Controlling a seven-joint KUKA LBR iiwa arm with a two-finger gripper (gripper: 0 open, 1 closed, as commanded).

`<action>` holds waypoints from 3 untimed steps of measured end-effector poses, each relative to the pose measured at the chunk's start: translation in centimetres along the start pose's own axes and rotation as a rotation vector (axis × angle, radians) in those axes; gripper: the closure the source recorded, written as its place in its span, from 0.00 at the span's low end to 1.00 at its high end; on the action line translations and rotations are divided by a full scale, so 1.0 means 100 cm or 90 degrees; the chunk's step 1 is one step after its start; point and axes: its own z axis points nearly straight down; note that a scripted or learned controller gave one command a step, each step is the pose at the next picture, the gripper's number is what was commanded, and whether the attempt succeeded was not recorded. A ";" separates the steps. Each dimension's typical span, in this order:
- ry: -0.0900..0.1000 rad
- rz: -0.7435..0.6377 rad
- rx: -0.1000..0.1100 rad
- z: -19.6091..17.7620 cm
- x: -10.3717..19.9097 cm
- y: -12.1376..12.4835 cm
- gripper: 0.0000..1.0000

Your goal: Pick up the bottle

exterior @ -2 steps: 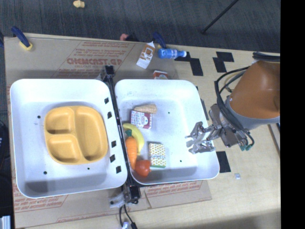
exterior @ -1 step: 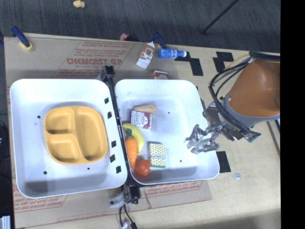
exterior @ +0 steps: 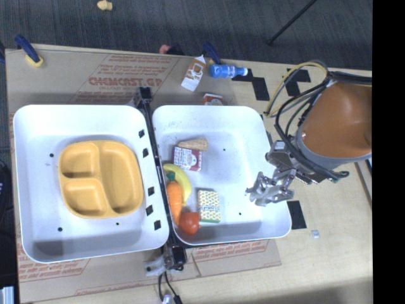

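A small blue bottle [exterior: 226,71] lies on its side on the bench behind the right bin [exterior: 253,116], outside both bins. My gripper [exterior: 264,191] hangs low over the right bin's right edge, near its front corner. It is far from the bottle, and nothing shows in its grasp. The grey arm with its orange band [exterior: 338,122] reaches in from the right.
The right bin holds a bread wedge [exterior: 193,145], a red and white carton [exterior: 188,159], a banana [exterior: 180,177], a carrot [exterior: 174,198], a tomato [exterior: 189,222] and a patterned box [exterior: 209,206]. A yellow divided plate [exterior: 101,177] sits in the left bin. A small carton [exterior: 193,73] lies beside the bottle.
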 end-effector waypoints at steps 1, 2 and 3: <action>0.000 -0.281 -0.002 0.004 0.007 0.010 1.00; 0.001 -0.105 -0.003 0.000 0.007 0.010 1.00; 0.001 -0.230 -0.003 0.005 0.007 0.010 1.00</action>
